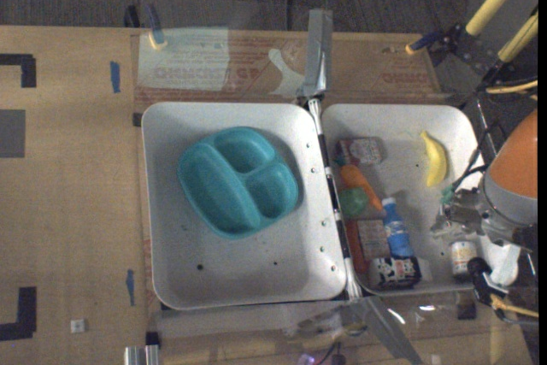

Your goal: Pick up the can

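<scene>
A small can (462,257) with a pale label stands upright in the near right corner of the right bin (402,117). My gripper (457,220) hangs just above and slightly behind the can, at the end of the grey arm whose orange band (523,160) shows at the right edge. Cables and the gripper's metal body partly hide the can's top. From this view I cannot say whether the gripper touches the can.
Also in the right bin are a banana (435,158), a carrot (360,182), a green ball (352,202), a blue-capped bottle (397,235), a black-and-white carton (395,272) and a grey-red packet (362,151). A teal divided plate (239,180) lies in the left bin (171,252).
</scene>
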Tool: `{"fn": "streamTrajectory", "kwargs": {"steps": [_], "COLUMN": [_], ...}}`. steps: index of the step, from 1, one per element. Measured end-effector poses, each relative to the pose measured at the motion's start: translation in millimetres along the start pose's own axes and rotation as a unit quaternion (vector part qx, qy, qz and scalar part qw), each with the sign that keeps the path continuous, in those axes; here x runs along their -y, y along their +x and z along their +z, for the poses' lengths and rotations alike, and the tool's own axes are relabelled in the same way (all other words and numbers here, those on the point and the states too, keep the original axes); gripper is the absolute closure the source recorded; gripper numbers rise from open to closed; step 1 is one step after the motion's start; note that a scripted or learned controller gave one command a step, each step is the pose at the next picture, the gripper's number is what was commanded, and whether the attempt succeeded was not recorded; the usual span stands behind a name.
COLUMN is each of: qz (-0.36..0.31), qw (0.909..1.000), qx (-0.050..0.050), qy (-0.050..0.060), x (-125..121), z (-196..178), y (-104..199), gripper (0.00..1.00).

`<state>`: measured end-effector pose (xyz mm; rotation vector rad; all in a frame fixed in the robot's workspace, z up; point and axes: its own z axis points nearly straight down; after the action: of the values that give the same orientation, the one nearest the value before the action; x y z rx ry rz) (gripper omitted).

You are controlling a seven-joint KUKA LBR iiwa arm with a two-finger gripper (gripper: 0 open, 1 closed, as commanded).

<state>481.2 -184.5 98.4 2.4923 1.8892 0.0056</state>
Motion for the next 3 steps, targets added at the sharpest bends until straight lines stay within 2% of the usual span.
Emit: {"fn": "streamTrajectory", "kwargs": {"steps": [1, 2, 3], "qz": [0.227, -0.133, -0.133], "qw": [0.9738, 0.9911, 0.9911], "qx": [-0.001, -0.003, -0.003], "qy": [0.008, 0.005, 0.005], "x": [12, 15, 15], "z": [-116, -168, -168], "y": [41, 59, 59], "gripper": [1.0, 1.0, 0.0]}}
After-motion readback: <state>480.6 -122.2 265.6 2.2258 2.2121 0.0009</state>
